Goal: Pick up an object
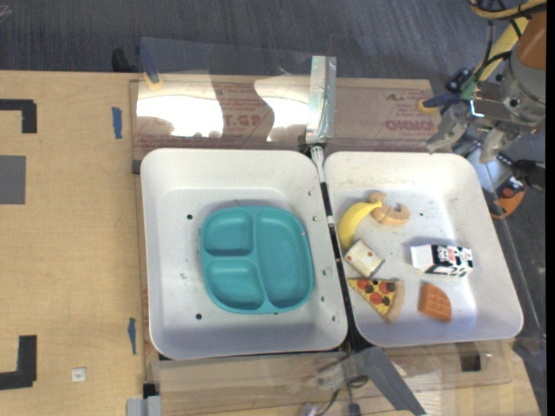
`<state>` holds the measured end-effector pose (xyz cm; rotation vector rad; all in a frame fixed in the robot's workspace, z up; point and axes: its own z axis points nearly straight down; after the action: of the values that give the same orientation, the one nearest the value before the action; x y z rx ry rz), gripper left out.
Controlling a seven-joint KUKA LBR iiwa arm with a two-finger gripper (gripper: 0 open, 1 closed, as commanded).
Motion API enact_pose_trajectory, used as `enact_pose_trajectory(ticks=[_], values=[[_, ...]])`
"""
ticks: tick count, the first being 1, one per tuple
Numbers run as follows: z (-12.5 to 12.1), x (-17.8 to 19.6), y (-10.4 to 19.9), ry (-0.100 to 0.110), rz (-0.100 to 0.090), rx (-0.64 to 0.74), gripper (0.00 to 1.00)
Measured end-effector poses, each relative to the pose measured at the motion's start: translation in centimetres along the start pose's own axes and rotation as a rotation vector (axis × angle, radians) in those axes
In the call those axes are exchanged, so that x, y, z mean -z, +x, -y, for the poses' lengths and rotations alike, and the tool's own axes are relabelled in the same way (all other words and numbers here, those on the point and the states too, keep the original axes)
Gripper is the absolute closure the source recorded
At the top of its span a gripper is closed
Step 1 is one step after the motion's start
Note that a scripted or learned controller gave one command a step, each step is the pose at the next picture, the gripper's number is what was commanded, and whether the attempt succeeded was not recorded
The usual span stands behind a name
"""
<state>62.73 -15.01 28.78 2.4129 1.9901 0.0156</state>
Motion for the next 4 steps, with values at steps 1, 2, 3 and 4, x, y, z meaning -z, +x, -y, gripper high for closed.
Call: enact_pose_trajectory(ticks=[1,2,3,4], values=[[-4.2,-13.2,-4.4,0.032,0.0,0.037,0.0],[-4.9,-17.1,-5.2,0.022,-0.011,0.157,0.0],[-5.5,-0.7,-6.1,-0.003,0.002,0.254,0.0],[-3.9,-15.0,-1.3,0.027,0.001,-0.305,0.0]])
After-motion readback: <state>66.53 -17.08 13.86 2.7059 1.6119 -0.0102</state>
